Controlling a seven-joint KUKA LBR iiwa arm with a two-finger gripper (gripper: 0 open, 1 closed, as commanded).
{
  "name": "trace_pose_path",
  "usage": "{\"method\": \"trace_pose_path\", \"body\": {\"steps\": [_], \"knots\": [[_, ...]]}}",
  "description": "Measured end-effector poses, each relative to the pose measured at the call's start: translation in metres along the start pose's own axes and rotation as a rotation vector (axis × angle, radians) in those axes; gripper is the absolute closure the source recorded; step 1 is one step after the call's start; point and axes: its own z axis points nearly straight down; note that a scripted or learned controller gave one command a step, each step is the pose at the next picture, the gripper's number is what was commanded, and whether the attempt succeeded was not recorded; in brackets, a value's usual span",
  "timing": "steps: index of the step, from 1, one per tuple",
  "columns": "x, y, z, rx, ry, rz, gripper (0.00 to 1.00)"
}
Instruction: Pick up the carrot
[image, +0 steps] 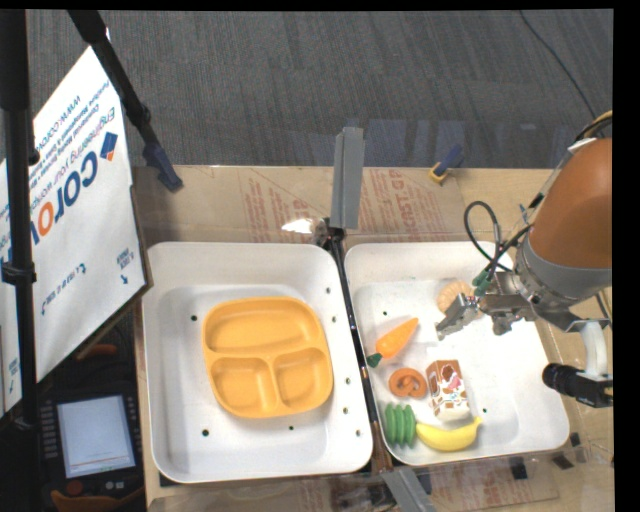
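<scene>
Orange and tapering to a green stub, the carrot (395, 338) lies on the floor of the right-hand bin (520, 425), close to its left wall and tilted with the thick end up and to the right. We see it untouched: the claw (452, 320) hangs just to the carrot's right, a small gap between them, and nothing sits between its fingers, which look parted, though at this size we would not swear to how wide. We judge the task barely begun; the reach has come near, but the closing on the carrot and the lift are both left to do. Around the carrot lie a pretzel (407, 382) just below it, a small printed carton (448, 389), a banana (447, 435), a green ridged vegetable (400, 423) and a pale round cookie (453, 296) partly behind the claw, so we expect little spare room for the fingers. The grey arm (570, 225) with its orange band enters from the right, cables looping off it. In the left-hand bin (170, 400) rests a yellow divided tray (268, 356). Both bins stand on a brown bench (400, 200) marked with red print, a white sign (70, 230) leaning at the left, a small screen (92, 437) below it, and grey carpet (350, 70) beyond.
</scene>
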Motion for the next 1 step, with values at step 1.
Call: {"method": "trace_pose_path", "body": {"steps": [1], "knots": [[0.0261, 0.0553, 0.1287, 0.0, 0.0, 0.078, 0.0]]}}
